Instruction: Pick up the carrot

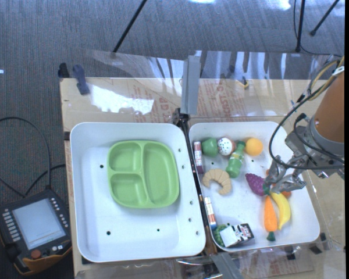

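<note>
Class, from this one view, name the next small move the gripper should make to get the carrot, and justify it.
Probably a short descent: the gripper hovers by the top end of the carrot, which lies flat against the banana in the right bin, not held.

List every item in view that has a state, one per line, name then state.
carrot: lying in the right bin, tip toward the gripper, not held
banana: lying beside the carrot, touching it
gripper: low over the carrot's upper end, nothing seen between its fingers
green plate: flat in the left bin, compartments bare
croissant: lying flat, apart from the carrot
green bottle: lying on its side
</note>
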